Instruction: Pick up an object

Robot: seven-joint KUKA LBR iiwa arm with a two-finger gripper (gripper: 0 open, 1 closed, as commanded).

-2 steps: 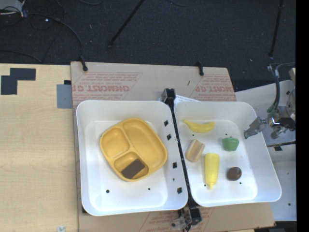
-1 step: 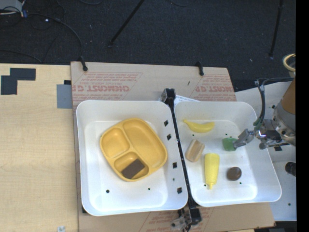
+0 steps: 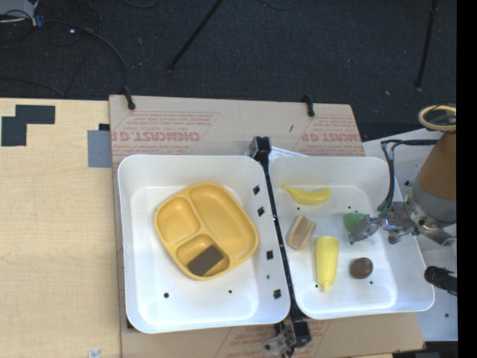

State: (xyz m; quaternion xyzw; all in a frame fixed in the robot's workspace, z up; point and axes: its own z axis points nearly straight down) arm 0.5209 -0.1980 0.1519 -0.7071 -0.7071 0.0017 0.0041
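Four loose items in the right bin [image 3: 376, 297]: yellow banana [image 3: 308, 195] toward its far edge, tan block [image 3: 301, 232] just below that banana, yellow corn-like piece [image 3: 326, 262] beside the block, dark round ball [image 3: 361, 268] just right of the corn piece. End effector [image 3: 363, 228] down at a small green object [image 3: 353, 220] up-right of the corn piece, touching or nearly so, though spread or closed: cannot tell, too small and blurred. Risk from here, as a guess: a glancing contact nudging the green object toward the bin wall, or a close on nothing, with the ball near enough to roll if clipped.
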